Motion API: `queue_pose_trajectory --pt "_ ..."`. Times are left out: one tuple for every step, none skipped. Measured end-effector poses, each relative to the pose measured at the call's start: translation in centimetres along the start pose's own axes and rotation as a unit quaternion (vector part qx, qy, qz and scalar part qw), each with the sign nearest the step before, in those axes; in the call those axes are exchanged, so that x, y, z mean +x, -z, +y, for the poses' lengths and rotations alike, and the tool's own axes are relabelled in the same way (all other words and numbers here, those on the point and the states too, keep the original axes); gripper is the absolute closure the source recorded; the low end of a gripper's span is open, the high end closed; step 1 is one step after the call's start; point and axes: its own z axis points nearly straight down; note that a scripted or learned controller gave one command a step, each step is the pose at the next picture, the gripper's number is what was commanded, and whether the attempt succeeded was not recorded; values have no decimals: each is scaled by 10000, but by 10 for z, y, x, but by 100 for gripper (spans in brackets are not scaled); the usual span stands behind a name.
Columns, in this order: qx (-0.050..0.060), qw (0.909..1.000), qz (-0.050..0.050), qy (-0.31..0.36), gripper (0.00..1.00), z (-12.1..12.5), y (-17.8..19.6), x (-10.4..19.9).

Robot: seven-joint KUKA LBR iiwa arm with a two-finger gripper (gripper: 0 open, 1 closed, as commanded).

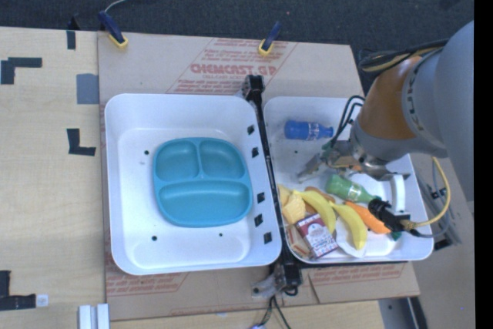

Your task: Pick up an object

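My gripper (316, 166) hangs low in the right bin (339, 105), open, with nothing between its fingers. It is over bare floor, below a blue bottle (306, 130) lying on its side and just left of a green bottle (348, 187). Nearer the front lie two yellow bananas (339, 216), an orange carrot (368, 217), a red-and-white box (316, 234) and a yellow piece (292, 206). Some of these rest on a white plate (375, 243). The grey arm with its orange band (385, 108) comes in from the right.
The left bin (123, 166) holds a blue divided plate (202, 181). A black divider with clips (262, 166) runs between the bins. Cardboard lies under both bins, held by two yellow-and-blue clamps at the back. A yellow cable (441, 196) loops at the right.
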Motion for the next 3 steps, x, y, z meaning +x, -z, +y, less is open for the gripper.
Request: queue_pose_trajectory --pt "-23 10000 -14 7 0 58 0 -25" --pt "-14 10000 -12 -3 0 3 1 -28" --pt "-24 10000 -25 -4 100 4 10 -28"
